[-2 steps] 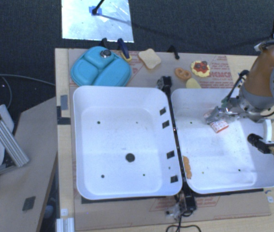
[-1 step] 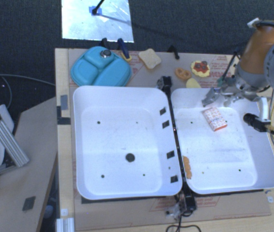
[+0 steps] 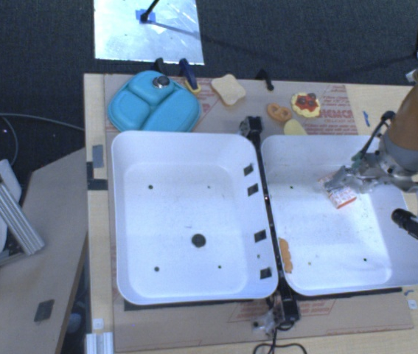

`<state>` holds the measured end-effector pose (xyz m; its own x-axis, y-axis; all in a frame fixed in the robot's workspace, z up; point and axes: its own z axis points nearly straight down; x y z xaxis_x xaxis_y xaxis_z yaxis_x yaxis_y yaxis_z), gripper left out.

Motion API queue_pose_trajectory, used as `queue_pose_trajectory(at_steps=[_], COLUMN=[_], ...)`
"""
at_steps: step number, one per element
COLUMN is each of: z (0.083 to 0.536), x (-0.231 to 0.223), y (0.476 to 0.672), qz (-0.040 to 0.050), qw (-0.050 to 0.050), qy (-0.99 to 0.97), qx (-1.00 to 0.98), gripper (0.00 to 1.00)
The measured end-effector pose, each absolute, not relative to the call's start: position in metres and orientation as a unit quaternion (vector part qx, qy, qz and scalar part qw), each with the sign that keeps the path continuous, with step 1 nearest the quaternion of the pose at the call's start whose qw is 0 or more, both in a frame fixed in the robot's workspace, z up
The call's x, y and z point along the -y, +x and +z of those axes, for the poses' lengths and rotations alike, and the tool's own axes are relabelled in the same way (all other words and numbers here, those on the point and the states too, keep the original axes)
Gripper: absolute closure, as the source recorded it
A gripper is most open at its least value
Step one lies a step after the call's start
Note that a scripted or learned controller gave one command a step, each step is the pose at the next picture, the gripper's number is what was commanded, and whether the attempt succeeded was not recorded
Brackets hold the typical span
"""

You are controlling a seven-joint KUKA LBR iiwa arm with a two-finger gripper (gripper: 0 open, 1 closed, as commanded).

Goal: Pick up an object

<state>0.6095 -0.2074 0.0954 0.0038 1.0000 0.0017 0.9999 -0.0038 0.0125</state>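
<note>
The desk (image 3: 157,312) was a flat, pale wooden board set on a dark, speckled carpet (image 3: 32,43). A shiny silvery sheet (image 3: 148,19) lay on the carpet beyond its far edge. Two shallow white bins sat side by side on the desk, smooth plastic with rounded corners, joined along a black strip. The left bin (image 3: 190,212) held a small dark round disc (image 3: 198,240) on its floor. The right bin (image 3: 341,220) held a small orange-brown piece (image 3: 285,255) against its left wall.

Behind the bins lay a light blue, rounded plastic tray (image 3: 154,102) with compartments, a slice of toy bread (image 3: 228,89), a small orange piece (image 3: 279,111), a round yellow toy with red on top (image 3: 306,105), and a pale yellow piece (image 3: 294,127).

The grey arm (image 3: 415,131), with its orange band, reached in from the right over the right bin. Its end effector (image 3: 341,185) was low over the bin floor, at a small white packet with a red edge (image 3: 342,197) near the bin's far right part. Whether it was clenched or released, and whether it gripped the packet, could not be told.
</note>
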Motion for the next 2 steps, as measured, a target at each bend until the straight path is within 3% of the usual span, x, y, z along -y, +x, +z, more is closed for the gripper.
queue_pose_trajectory(at_steps=[1,2], z=[0.086,0.086], x=[0.154,0.199], y=[0.665,0.670], qz=[0.0026,0.0018], qw=[0.003,0.003], qy=[0.704,0.707], qx=[-0.711,-0.708], gripper=[0.00,0.00])
